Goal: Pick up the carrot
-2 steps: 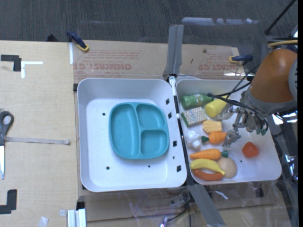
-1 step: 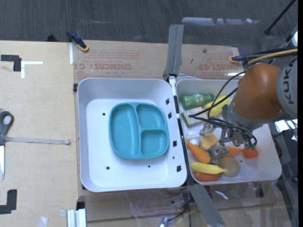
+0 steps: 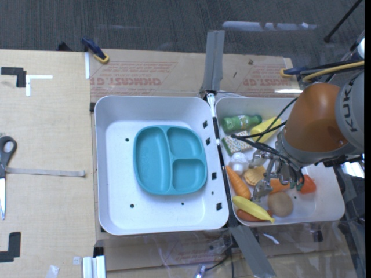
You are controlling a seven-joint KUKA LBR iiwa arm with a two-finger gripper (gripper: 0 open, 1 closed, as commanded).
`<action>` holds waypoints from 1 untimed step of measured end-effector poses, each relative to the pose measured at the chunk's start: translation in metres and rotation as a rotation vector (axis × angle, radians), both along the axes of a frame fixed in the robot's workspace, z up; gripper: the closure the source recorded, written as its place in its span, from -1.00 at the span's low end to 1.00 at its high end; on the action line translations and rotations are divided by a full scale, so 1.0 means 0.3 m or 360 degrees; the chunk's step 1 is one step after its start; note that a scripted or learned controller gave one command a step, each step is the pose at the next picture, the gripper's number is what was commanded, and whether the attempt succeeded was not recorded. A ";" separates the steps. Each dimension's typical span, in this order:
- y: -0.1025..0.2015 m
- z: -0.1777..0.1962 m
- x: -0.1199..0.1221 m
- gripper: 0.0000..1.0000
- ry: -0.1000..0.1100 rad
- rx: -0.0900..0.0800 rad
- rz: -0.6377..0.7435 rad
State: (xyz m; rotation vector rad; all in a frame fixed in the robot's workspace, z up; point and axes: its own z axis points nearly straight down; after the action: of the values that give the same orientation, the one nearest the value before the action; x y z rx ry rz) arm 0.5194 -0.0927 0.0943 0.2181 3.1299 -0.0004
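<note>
Jaws: state unreadable on the metal two-finger gripper (image 3: 268, 183), low in the cluttered right white bin (image 3: 324, 210).
Carrot: long orange tapered carrot (image 3: 237, 181) lies just left of it, beside the bin divider.
Approach: shift left, align along carrot.
Room: tight; yellow banana (image 3: 253, 208) crowds below.

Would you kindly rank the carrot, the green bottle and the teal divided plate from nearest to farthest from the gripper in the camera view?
1. Carrot: right bin, just left of the gripper.
2. Green bottle: same bin, at its far end.
3. Teal divided plate: in the left bin.
</note>
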 end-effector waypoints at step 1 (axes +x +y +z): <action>0.002 0.034 0.010 1.00 -0.0010 -0.0002 0.0005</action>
State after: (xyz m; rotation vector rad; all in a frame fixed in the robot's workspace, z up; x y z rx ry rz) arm 0.5223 -0.0920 0.1045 0.2127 3.1239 -0.0021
